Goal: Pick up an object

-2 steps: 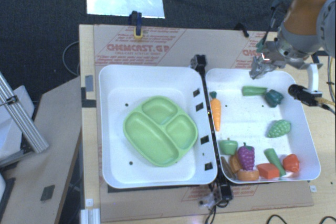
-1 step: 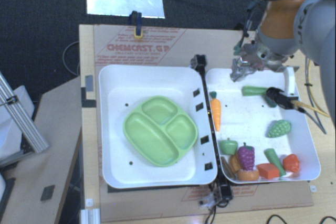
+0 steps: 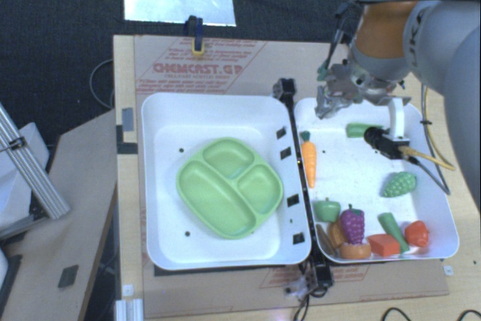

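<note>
A green divided plate (image 3: 229, 188) is lying in the left bin (image 3: 161, 113), a toy carrot (image 3: 308, 159) is resting by the right bin's (image 3: 443, 225) left wall, and the hand (image 3: 328, 103) is hovering over that bin's far corner, its grip impossible to tell.

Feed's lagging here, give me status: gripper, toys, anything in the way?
Gripper over right bin's far left corner, nothing visibly held. Carrot just below it, toys piled at near edge. Green plate in left bin. Nothing blocking.
</note>
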